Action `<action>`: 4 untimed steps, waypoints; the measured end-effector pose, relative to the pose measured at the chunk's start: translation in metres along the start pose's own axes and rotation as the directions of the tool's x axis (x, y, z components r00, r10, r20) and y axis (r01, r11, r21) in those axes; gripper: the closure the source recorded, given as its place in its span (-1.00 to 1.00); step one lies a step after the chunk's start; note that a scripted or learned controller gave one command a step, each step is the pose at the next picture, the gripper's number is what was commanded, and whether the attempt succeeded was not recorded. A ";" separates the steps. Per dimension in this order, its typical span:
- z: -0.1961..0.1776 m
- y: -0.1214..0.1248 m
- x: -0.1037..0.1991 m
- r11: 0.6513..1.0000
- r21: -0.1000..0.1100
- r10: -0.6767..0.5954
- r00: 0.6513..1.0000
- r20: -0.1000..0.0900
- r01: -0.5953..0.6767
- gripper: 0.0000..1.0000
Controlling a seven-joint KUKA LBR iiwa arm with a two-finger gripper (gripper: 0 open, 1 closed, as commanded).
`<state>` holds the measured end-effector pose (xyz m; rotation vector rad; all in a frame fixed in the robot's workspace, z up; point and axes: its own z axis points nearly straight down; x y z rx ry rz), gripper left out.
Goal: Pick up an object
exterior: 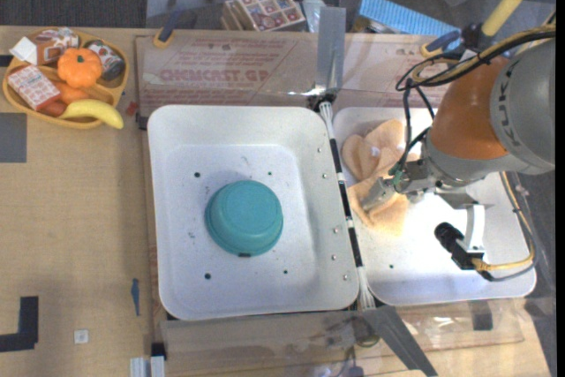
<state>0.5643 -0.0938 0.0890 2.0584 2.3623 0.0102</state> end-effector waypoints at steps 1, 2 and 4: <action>-0.095 -0.020 0.046 0.999 0.011 0.037 0.999 -0.002 -0.037 -1.00; -0.008 0.009 -0.007 0.991 0.011 -0.136 0.991 -0.004 0.136 -1.00; -0.017 0.010 -0.010 0.991 0.010 -0.131 0.991 -0.003 0.131 -1.00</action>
